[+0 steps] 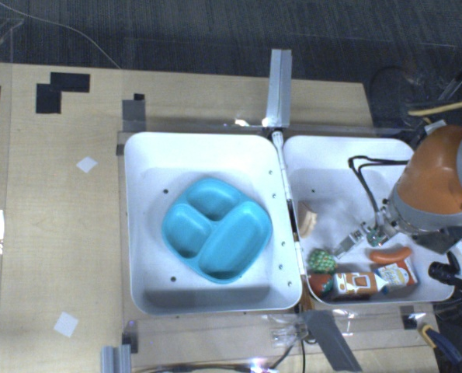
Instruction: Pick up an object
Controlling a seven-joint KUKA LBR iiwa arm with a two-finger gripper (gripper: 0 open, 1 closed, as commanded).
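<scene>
Right white bin (324, 162), near-edge clutter: gripper (355, 241), jaws apart w/ nothing between, hung just left of orange sausage-shaped toy (389, 253) lying crosswise.

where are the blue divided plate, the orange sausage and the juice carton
blue divided plate (217, 229), camera view, on the ridge where its compartments meet
orange sausage (389, 254), camera view, middle of its length
juice carton (358, 284), camera view, on its printed side face
</scene>
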